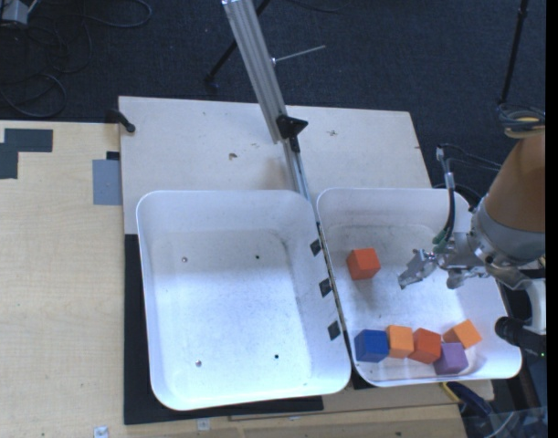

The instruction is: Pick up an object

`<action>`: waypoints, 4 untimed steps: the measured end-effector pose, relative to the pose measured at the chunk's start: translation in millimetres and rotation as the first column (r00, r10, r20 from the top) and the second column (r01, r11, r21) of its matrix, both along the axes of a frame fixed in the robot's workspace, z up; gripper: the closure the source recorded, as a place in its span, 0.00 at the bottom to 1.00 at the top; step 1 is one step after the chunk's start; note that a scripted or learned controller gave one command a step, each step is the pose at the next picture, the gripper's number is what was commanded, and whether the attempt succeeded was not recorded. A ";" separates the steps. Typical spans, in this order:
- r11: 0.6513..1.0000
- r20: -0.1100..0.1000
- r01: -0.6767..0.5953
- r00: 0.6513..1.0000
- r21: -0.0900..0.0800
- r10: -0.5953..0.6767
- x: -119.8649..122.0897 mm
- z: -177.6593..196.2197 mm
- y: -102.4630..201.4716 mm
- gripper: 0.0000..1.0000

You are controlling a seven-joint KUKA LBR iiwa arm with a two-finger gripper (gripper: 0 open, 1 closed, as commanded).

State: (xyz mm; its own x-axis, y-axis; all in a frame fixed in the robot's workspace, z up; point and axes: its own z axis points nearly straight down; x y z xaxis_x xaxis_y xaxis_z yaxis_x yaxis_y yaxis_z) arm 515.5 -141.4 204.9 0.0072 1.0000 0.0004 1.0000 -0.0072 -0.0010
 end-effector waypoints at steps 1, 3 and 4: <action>1.000 -0.008 -0.011 1.000 0.003 0.011 53.0 -89.2 47.7 0.00; 1.000 -0.001 -0.004 1.000 0.001 0.004 83.7 -115.5 34.6 0.00; 1.000 -0.002 -0.007 1.000 0.000 0.007 83.8 -103.9 35.1 1.00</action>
